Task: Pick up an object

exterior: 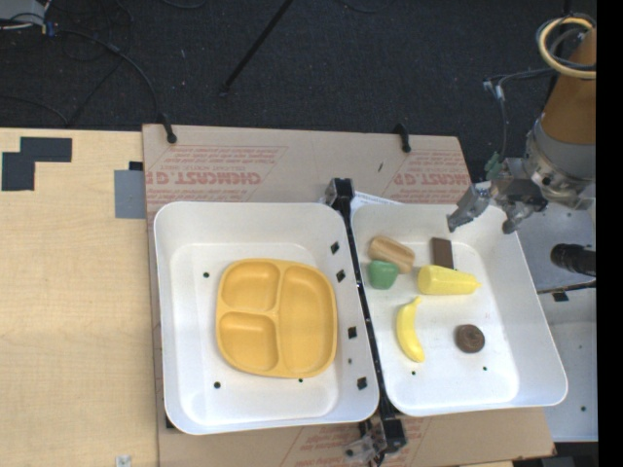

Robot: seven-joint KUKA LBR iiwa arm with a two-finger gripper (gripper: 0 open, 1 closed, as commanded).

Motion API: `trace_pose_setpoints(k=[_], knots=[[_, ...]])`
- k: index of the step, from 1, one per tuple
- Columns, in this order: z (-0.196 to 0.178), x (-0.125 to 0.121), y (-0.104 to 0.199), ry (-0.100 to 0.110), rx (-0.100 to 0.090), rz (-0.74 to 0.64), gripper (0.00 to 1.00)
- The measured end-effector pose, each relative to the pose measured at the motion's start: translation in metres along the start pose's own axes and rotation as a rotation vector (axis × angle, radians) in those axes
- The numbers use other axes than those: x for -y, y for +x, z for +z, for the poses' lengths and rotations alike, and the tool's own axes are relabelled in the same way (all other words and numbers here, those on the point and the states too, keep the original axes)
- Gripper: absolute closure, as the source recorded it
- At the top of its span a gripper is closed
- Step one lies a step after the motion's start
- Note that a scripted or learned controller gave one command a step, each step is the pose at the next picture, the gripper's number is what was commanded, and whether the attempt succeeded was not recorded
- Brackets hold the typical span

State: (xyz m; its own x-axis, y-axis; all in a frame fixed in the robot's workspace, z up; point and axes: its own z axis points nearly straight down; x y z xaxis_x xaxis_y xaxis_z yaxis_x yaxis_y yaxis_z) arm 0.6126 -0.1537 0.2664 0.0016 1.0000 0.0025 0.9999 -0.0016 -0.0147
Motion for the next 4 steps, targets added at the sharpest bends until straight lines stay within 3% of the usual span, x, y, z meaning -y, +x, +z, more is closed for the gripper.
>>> trace_pose_setpoints(k=[1, 2, 4], knots=[[-0.007, -0.002, 0.000, -0.011, 0.002, -0.002, 0.00], [0.054, -0.009, 0.006, -0.006, 0.001, -0.004, 0.00], [0.147, 0.000, -0.002, -0.009, 0.003, -0.002, 0.00]])
